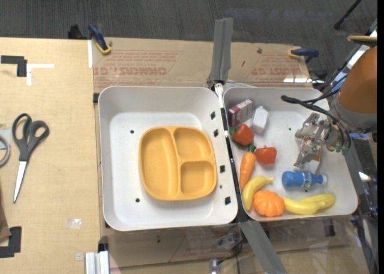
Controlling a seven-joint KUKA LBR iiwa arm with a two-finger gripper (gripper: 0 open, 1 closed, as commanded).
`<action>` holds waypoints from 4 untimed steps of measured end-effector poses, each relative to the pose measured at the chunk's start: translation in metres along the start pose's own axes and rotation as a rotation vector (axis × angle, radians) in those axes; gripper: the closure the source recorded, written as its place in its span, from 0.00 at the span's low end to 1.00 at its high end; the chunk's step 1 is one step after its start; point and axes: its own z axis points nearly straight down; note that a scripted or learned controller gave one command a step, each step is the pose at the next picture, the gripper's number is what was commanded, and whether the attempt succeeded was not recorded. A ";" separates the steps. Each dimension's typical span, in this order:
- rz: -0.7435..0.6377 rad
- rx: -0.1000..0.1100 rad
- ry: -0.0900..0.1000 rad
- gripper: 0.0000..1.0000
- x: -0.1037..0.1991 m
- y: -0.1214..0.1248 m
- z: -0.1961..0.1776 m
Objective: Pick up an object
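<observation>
The right bin [288, 96] holds several toy items: a red pepper [243, 135], a small red tomato [266, 155], an orange carrot [246, 168], a yellow banana [255, 187], an orange pumpkin [268, 203], a second banana [308, 204], a blue bottle [302, 179], a white block [260, 119] and a small maroon box [240, 111]. My gripper [307, 159] hangs over the right part of that bin, just above the blue bottle, with nothing visibly between its fingers.
The left bin [114, 165] carries a yellow divided plate [178, 162]. Scissors [25, 147] lie on the wooden bench at far left. Clamps [99, 39] hold cardboard behind the bins. The arm's orange band [362, 84] is at the right edge.
</observation>
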 end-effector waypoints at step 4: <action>-0.006 0.004 -0.009 1.00 -0.005 -0.001 -0.011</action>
